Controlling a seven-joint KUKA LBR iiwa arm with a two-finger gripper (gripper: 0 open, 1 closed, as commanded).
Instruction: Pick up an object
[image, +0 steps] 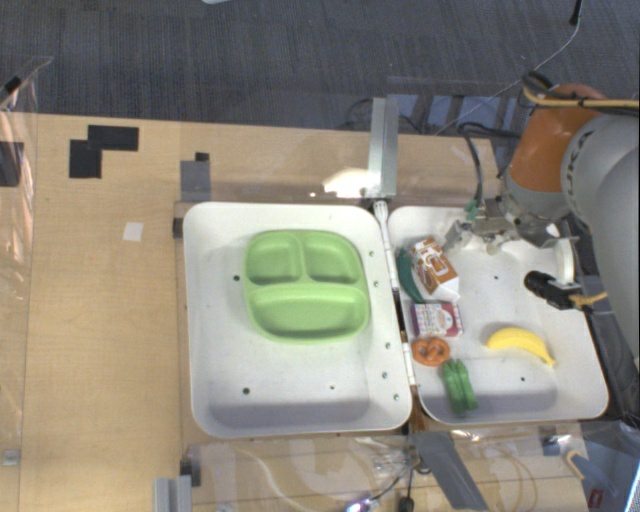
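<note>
The desk (90, 330) of pale wood runs along the near edge and carries two shallow white bins side by side. The left bin (215, 400) holds a light green divided plate (305, 285) with three compartments, lying flat near the bin's middle. The right bin (590, 390) holds the smaller things, gathered mostly along its left wall. The grey arm (600, 165) with its orange band reaches in at the upper right, and its gripper (490, 232) hangs over the far part of the right bin, well apart from the objects; the jaws are too small and dark here to tell whether they are released or clenched, and nothing shows between them.

Among the objects, a brown and white snack packet (436, 270) lies tilted at the bin's upper left, with a dark green piece (406, 275) just beside it against the wall. Below sits a white and purple packet (435, 319). A yellow banana (521, 344) lies alone towards the bin's centre right, curved with its ends pointing down. A green ridged vegetable, perhaps a pickle (459, 385), lies near the front. An orange round thing (431, 351) rests between the purple packet and the pickle.
</note>
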